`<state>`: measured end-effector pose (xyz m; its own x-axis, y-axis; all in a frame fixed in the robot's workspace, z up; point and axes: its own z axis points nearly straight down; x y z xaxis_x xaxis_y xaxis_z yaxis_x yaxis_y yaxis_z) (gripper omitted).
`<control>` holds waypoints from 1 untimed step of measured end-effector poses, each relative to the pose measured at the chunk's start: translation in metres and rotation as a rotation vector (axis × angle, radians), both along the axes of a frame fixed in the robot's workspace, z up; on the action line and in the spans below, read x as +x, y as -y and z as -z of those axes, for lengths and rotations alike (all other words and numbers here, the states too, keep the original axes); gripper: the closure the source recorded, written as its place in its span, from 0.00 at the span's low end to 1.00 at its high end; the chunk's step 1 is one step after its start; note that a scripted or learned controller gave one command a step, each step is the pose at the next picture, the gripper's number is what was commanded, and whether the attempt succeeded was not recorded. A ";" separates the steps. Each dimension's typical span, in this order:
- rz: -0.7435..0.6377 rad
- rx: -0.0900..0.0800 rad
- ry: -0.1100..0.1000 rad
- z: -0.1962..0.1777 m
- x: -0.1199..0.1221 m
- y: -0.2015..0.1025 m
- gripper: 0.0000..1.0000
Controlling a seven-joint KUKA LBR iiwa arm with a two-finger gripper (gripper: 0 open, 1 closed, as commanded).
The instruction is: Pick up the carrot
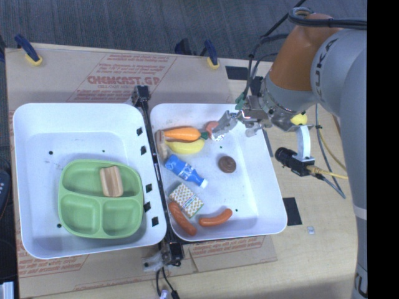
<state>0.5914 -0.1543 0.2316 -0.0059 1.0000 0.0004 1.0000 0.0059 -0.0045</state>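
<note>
- Carrot (pixel 181 133) lies on its side in the far left part of the right bin (pixel 265 185), its green end pointing right, resting against the yellow banana-like fruit (pixel 187 147) just nearer to the camera; it looks simply dropped among the loose toy food, so nothing props or pins it.
- Camera view: the gripper (pixel 222 128) hangs just right of the carrot's green tip, reaching in from the right at a slant, apparently lined up for a grasp from that end.
- Whether its fingers are spread or closed I cannot tell; nothing is seen between them.
- Nearby lie a blue bottle (pixel 185 170), a brown disc (pixel 227 164), a checkered packet (pixel 186 199) and two sausages (pixel 216 217).
- The left bin (pixel 37 123) holds a green tray (pixel 81 213) bearing a wooden block (pixel 111 181), well apart from the carrot.
</note>
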 end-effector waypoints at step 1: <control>-0.062 0.000 -0.001 0.141 0.039 -0.027 0.00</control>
